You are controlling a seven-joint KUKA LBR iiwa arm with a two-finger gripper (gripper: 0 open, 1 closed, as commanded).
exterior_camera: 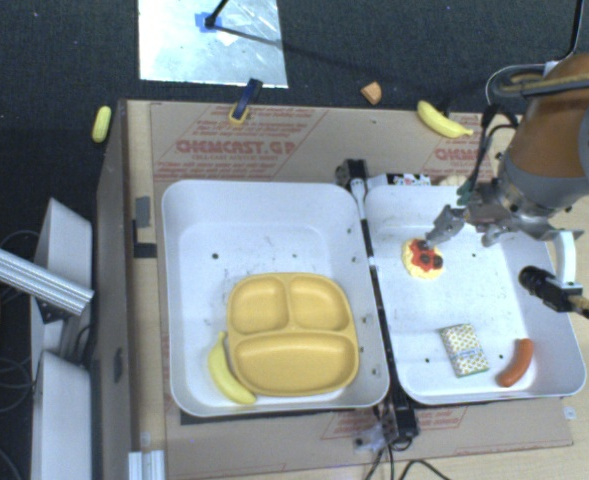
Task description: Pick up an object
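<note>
L bin (189, 268): tray (292, 331) w/ banana (226, 371) at its left fills the front; back half bare. R bin (564, 368): pizza toy (424, 259) mid-back under the claw (440, 232), card (464, 349) & sausage (515, 363) at front; room between them, front-left open.

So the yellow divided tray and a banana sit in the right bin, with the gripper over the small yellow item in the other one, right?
Not quite: the camera view shows the yellow divided tray and banana in the left bin. The gripper is over the small yellow item in the right bin.
</note>
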